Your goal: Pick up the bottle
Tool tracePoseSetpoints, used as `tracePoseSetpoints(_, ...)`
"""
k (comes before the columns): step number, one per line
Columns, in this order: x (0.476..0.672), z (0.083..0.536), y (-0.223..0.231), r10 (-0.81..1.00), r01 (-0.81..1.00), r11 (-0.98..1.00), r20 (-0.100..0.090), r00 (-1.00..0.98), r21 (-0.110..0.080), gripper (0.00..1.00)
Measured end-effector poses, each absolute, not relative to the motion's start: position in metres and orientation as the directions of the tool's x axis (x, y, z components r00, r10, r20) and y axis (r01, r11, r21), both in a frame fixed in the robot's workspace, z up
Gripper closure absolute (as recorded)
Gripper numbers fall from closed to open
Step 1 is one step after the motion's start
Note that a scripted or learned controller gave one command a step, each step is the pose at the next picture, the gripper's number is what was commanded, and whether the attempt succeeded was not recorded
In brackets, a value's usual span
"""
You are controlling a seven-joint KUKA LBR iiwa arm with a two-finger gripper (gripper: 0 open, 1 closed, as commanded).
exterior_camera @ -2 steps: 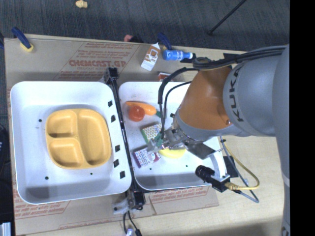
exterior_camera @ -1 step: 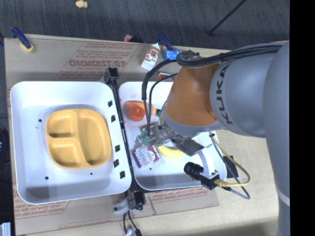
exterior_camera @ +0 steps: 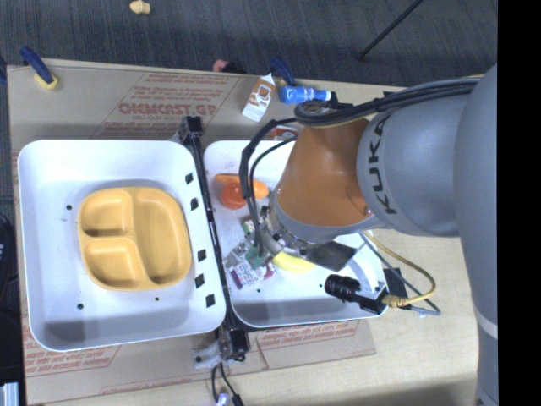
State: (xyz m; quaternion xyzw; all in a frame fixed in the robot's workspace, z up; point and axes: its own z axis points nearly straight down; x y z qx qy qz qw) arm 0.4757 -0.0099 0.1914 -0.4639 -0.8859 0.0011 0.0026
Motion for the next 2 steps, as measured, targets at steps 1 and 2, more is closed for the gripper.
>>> tracePoseSetpoints(1,0.477,0.211,0.036,0.575,0.575,0.818,0.000,-0.818,0.000,1.00)
tracePoseSetpoints(2,0.476,0.223,0.104,0.413,0.413,0.911,0.000,-0.911,-0.001,1.00)
